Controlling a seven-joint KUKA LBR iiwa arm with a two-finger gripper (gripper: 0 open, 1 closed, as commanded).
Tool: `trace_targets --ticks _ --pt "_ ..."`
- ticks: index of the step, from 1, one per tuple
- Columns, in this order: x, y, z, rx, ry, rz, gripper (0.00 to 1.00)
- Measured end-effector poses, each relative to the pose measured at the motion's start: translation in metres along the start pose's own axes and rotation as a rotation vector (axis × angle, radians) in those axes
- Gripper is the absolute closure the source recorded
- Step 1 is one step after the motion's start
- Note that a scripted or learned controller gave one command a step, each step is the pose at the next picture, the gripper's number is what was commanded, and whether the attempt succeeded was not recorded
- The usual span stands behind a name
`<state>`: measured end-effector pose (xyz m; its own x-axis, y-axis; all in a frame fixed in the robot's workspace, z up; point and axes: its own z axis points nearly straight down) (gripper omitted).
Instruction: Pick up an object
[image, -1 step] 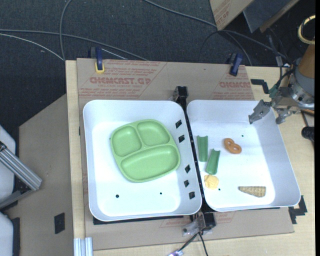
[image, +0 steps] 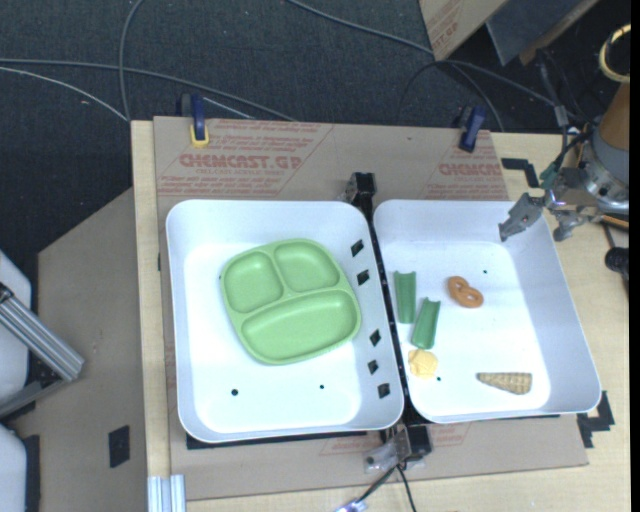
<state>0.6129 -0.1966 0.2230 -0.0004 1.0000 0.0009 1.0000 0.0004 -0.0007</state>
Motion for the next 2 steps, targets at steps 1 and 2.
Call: trace_targets --ticks 1,2 --pt "0.003 0.004 0.043 0.004 0.001 -0.002 0.00" --pt "0.008 0.003 0.105 0.007 0.002 -0.002 0.00"
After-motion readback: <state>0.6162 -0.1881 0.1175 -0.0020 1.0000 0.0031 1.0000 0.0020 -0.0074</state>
